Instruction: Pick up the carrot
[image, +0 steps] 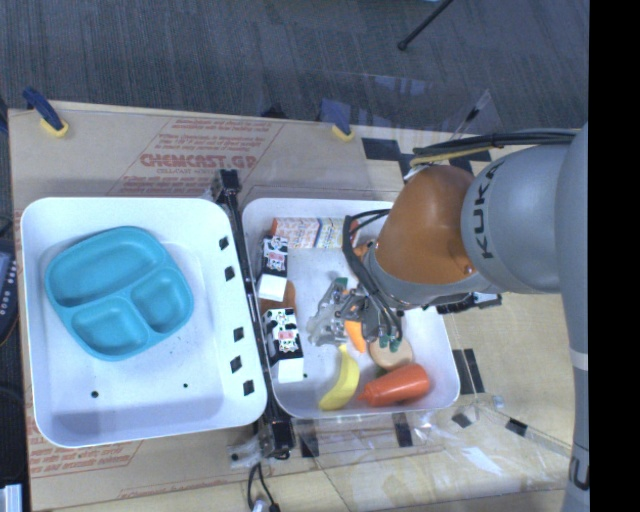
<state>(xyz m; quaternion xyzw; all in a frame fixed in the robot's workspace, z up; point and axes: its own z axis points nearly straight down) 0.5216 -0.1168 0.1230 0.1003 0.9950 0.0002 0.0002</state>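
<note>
Glossy white plastic bins (60, 400), matt blue plastic tray (115, 290), brown cardboard bench (150, 150).

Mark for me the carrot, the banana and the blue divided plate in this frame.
carrot (397, 384): camera view, middle of its orange body.
banana (343, 380): camera view, middle of the yellow curve.
blue divided plate (95, 262): camera view, floor of its largest compartment.
</note>
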